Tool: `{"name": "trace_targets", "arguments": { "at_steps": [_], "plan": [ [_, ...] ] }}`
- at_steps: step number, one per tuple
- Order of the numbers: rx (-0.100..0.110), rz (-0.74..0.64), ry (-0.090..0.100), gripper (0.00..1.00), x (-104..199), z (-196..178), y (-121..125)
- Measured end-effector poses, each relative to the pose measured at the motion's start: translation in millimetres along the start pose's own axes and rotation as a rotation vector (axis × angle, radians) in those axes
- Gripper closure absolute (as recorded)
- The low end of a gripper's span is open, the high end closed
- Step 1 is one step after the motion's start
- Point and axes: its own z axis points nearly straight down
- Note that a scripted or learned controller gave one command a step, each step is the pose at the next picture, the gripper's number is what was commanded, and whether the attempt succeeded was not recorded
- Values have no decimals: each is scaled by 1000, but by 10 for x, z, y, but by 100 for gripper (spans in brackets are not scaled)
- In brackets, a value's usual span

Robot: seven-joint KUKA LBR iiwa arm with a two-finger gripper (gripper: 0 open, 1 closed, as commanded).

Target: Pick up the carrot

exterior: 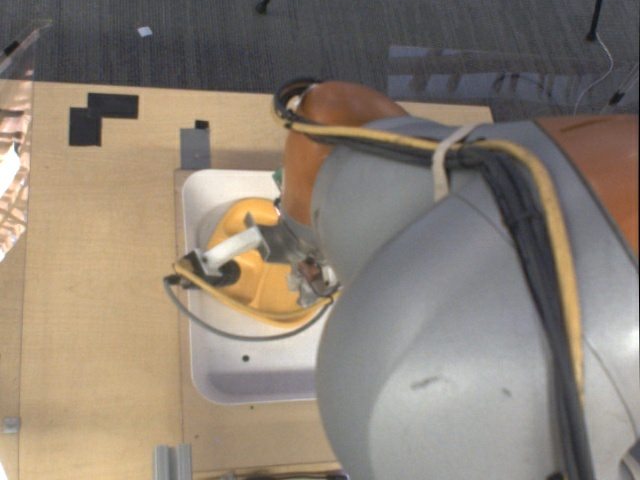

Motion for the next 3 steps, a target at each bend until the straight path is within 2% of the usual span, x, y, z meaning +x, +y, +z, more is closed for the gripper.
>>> {"name": "trace_targets", "arguments": {
  "at_steps": [1,2,3],
  "plan": [
    [-2,-37,-11,100,-470,895,280],
    [-7,182,-20,100,-343,1121,-17],
    [-4,180,-23,100,-338,1019,-15]
  ]
}}
